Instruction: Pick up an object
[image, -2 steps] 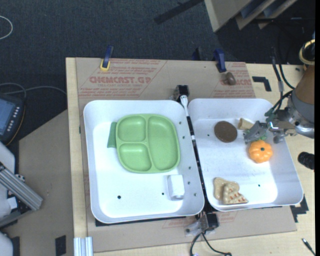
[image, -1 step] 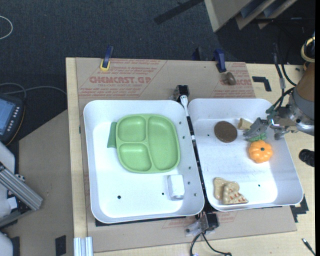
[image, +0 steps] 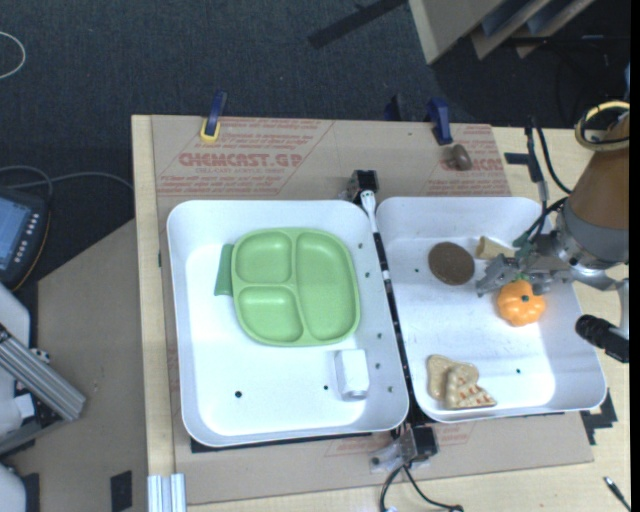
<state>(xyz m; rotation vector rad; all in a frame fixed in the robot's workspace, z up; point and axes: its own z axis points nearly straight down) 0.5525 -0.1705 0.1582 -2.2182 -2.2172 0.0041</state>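
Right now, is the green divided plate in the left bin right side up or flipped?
Right side up. The green divided plate lies flat in the left bin with its three compartments facing up, rims raised around each, nothing visible in them.

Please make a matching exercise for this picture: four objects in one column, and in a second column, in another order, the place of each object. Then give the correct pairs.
Objects
1. green plastic plate with three compartments
2. small orange toy pumpkin
3. round dark brown disc
4. tan waffle-patterned toy pieces

Places
A. right bin, near its front edge
B. left bin, in the middle
C. right bin, directly under the gripper
D. right bin, near the wall shared with the left bin

Pairs: 1-B, 2-C, 3-D, 4-A
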